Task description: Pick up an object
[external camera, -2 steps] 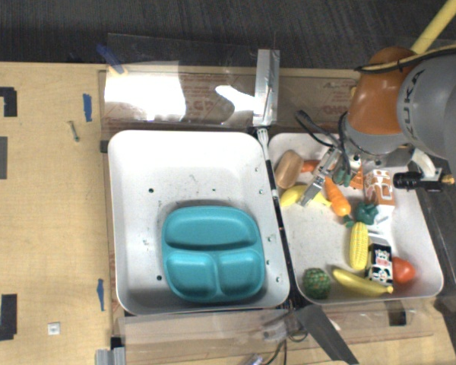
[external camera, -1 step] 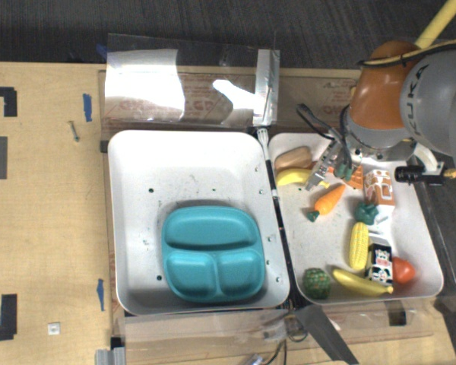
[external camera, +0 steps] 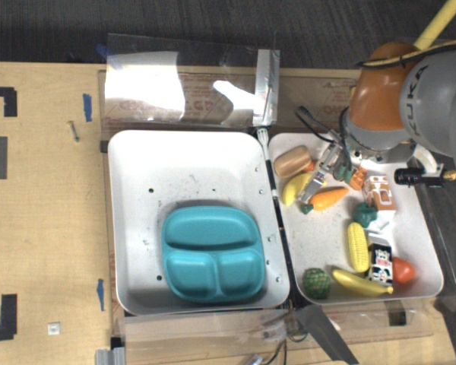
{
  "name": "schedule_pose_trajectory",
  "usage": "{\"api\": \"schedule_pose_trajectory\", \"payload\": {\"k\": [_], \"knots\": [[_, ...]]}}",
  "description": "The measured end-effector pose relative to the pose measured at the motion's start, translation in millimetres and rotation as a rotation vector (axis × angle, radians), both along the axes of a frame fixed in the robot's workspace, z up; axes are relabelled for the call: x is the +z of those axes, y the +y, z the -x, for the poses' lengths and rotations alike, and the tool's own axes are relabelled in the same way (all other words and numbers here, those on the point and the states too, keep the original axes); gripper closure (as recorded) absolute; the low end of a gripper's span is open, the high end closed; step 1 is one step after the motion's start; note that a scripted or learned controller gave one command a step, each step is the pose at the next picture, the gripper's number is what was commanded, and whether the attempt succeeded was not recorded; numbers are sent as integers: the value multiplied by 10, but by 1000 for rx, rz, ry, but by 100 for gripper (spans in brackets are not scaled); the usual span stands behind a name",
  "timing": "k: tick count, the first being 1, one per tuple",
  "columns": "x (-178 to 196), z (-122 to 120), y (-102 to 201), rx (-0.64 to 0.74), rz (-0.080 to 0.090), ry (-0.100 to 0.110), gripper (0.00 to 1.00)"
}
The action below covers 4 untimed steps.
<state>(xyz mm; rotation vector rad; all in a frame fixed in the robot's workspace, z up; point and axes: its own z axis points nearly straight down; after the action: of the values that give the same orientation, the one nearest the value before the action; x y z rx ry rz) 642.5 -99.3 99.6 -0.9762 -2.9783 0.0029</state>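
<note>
Two bananas (external camera: 359,281), one corn (external camera: 357,246), one carrot (external camera: 328,198); jaws (external camera: 313,189) state unclear, possibly empty.

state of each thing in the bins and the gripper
teal tray: flat in left bin, compartments bare
gripper: low over right bin by the carrot
carrot: lying loose
corn: lying lengthwise
banana: flat by front wall
bread roll: against divider

- The divided tray (external camera: 211,251) is teal.
- Both bins (external camera: 129,166) are white.
- The corn cob (external camera: 357,247) and the banana (external camera: 361,282) are yellow.
- The carrot (external camera: 328,198) is orange.
- The bread roll (external camera: 292,160) is brown.
- The desk (external camera: 38,226) is light tan.
</note>
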Motion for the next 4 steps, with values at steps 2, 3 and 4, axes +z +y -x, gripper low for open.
{"api": "schedule_pose_trajectory", "payload": {"k": [2,3,4], "knots": [[-111,241,36,-197,1,-15,0],[8,223,46,-194,1,-21,100],[0,227,49,-194,1,-19,0]]}}
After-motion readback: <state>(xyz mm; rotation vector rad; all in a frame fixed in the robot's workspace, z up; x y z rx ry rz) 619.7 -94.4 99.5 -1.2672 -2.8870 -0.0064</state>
